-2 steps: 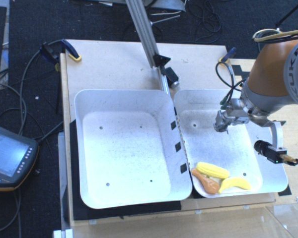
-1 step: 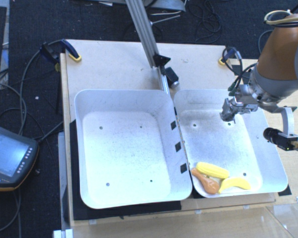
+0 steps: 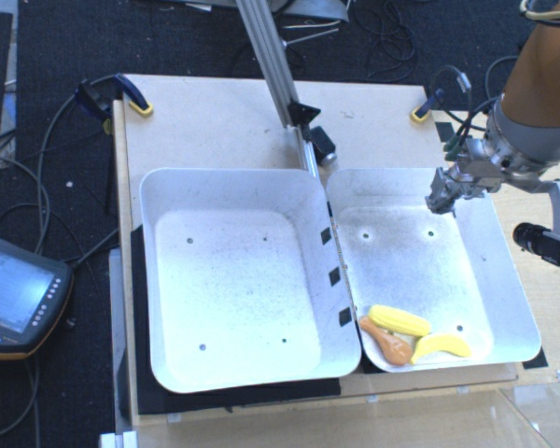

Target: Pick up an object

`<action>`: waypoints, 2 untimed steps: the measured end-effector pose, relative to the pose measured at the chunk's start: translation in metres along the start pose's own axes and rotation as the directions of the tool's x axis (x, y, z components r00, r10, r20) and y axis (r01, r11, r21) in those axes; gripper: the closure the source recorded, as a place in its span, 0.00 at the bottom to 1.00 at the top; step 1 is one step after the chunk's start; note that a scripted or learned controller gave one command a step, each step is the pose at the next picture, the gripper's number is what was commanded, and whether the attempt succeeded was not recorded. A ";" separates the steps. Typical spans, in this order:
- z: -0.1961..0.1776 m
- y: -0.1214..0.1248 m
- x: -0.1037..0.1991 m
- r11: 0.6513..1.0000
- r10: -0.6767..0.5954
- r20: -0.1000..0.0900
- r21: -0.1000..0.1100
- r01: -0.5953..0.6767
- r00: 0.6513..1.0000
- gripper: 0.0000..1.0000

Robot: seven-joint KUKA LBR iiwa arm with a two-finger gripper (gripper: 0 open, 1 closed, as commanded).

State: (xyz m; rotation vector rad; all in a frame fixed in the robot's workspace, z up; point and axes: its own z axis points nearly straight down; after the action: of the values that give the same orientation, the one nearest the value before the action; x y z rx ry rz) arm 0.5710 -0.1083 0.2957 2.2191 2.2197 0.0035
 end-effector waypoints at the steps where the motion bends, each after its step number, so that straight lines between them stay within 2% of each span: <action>1: 0.009 0.011 0.054 1.000 -0.004 -0.001 0.004 0.004 1.000 1.00; 2: 0.030 0.010 0.099 1.000 -0.004 -0.001 0.005 0.004 1.000 1.00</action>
State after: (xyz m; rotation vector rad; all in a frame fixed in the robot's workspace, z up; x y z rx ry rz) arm 0.5814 -0.0097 0.2660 2.2180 2.2272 -0.0012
